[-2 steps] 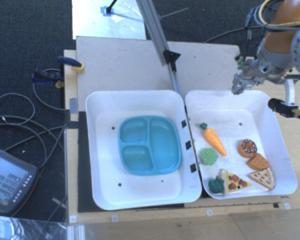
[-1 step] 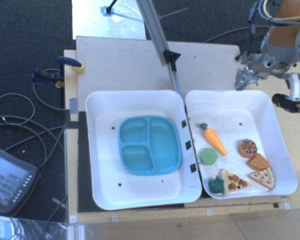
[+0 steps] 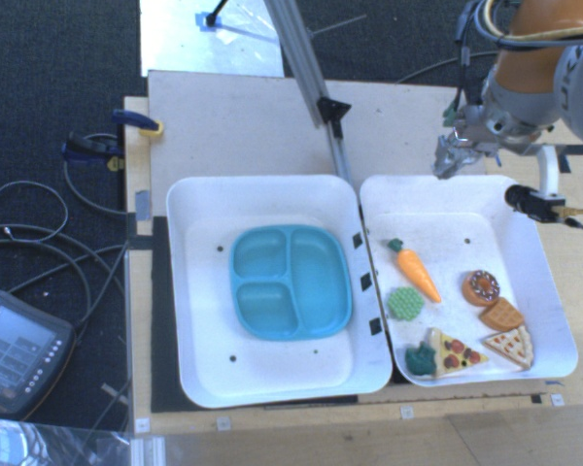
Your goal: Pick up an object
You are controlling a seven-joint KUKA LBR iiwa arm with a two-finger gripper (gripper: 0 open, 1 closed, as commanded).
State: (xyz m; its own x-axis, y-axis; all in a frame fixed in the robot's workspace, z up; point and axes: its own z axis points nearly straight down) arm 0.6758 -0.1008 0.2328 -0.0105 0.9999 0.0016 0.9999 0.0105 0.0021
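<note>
Robotics lab: robot arm [image 3: 549, 27] over tabletop [image 3: 233, 124], two white bins [image 3: 189, 260], control tablet [image 3: 19, 348], loose cables [image 3: 39, 250], clamps [image 3: 107, 144], dark carpet [image 3: 49, 47].

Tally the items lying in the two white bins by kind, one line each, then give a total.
Blue divided plate: 1
Toy carrot: 1
Green round toy food: 1
Toy donut: 1
Toy waffle: 1
Toy pizza slice: 1
Toy triangular slice: 1
Dark green toy piece: 1
Total: 8
</note>
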